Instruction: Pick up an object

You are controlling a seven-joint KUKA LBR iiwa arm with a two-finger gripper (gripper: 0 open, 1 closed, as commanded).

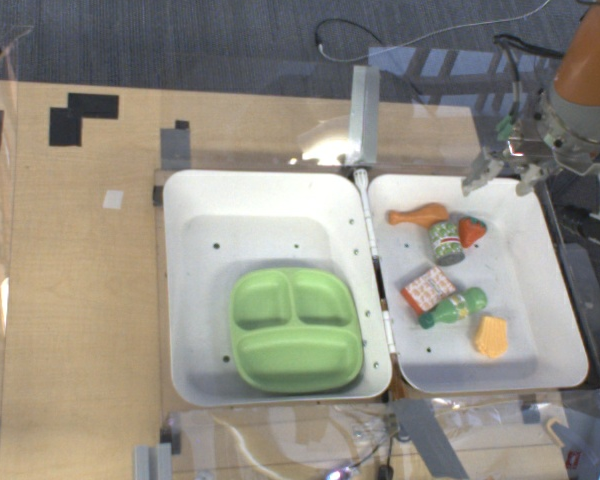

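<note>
The right bin point(540, 363) holds several small items: an orange chicken drumstick point(418, 215), a green can point(445, 242), a red strawberry point(471, 231), a red and white snack box point(427, 289), a green bottle point(454, 308) and a yellow cheese wedge point(491, 336). My gripper point(502, 179) hangs over the bin's far right corner, above and to the right of the strawberry. Its two fingers are spread apart with nothing between them.
The left bin point(195, 228) holds a green divided plate point(295, 329). A metal post point(364, 118) stands at the far end of the divider between the bins. Cables lie on the floor behind the bench.
</note>
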